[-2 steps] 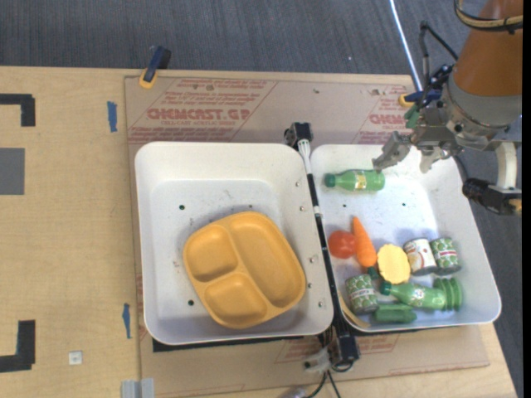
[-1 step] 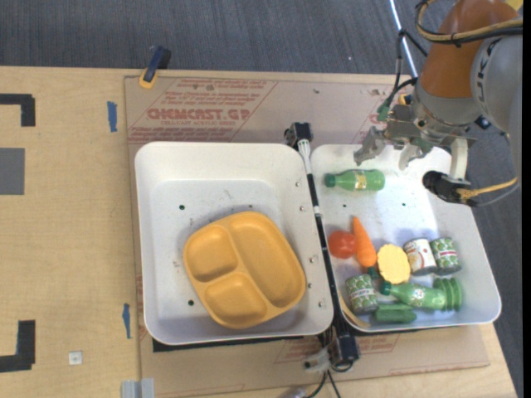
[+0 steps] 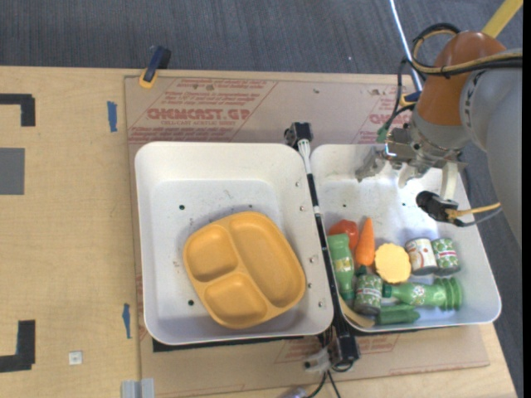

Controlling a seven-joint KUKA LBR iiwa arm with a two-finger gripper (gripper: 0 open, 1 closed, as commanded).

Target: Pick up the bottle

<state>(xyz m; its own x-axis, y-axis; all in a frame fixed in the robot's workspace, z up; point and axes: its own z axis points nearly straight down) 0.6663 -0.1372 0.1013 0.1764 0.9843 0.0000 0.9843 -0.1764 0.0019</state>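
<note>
We see the gripper hanging over the upper part of the right bin, near its back wall, with the grey arm and its orange band reaching in from the right. Its two fingers stand apart, with only bare white bin floor between them; they clasp nothing.

The green bottle lies on its side at the front of the right bin, well apart from the gripper. Just above it we find a yellow round piece, and to the right of that a small can with a red and white label, next to another can with a green label. An orange carrot leans beside a second green bottle that lies along the bin's left wall.

In the left bin rests a yellow divided plate with three compartments. Both bins sit on a cardboard sheet on the wooden worktop.
</note>
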